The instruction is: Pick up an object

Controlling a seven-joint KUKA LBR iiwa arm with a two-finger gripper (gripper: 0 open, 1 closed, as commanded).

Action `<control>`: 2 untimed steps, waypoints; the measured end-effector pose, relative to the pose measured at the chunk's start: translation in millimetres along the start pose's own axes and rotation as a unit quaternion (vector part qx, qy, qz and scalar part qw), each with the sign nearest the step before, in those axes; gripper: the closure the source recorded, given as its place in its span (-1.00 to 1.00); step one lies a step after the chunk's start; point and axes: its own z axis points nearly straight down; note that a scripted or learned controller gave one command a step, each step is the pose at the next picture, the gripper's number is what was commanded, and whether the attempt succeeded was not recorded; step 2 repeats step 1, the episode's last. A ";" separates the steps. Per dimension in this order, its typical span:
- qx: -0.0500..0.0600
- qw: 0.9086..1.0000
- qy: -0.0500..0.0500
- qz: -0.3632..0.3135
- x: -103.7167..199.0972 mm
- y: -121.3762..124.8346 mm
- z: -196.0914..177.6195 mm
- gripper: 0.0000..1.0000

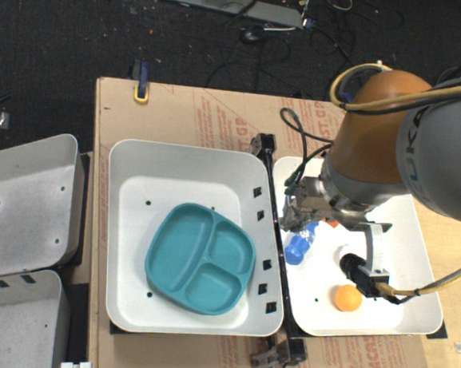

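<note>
Faintly, we read "KU" on the arm (426, 148); beside the bottle (299, 245), the gripper's (298, 217) grip stays unclear.

Counting now — two white bins on the bench, one (124, 210) well to the left of the gripper (301, 217), the other (417, 252) under it and off to its right. One teal divided plate (200, 258) in the far bin, with three compartments. One orange ball (348, 298), lower right of the gripper. One blue object (298, 246) just beneath it — too blurred to name. One arm (378, 144), one gripper. One blue-and-yellow clamp (142, 83), far up to the left.
</note>
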 end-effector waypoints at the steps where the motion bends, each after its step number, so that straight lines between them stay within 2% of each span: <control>1: 0.002 1.000 0.000 0.000 51.1 -15.6 2.8 1.00; 2: 0.002 1.000 0.000 0.000 51.1 -15.6 2.8 1.00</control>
